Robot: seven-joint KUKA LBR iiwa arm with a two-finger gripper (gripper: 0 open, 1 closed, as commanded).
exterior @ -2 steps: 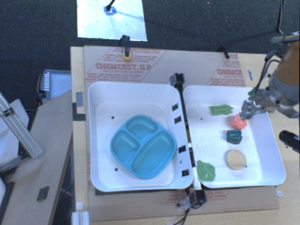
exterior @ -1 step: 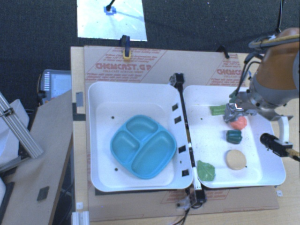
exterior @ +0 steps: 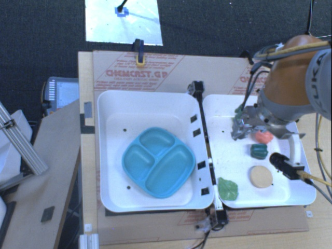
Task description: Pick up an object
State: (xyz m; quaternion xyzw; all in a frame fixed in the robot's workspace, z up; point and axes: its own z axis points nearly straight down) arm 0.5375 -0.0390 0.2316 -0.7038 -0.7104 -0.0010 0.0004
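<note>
My gripper point(exterior: 239, 130) hangs over the upper middle of the right bin point(exterior: 223, 108), its metal tip close to the bin floor. A salmon-red object point(exterior: 264, 137) lies just right of the tip, partly under the wrist. Below that sits a dark green object point(exterior: 259, 150). A round tan disc point(exterior: 261, 176) rests nearer the front, and a light green leafy piece point(exterior: 227, 189) lies in the bin's front left corner. I see nothing between the gripper's tips.
The left bin point(exterior: 111, 139) holds a blue divided plate point(exterior: 158, 162). A black divider rail point(exterior: 202, 139) runs between the two bins. The arm's grey and orange body point(exterior: 293, 77) covers the right bin's far right corner.
</note>
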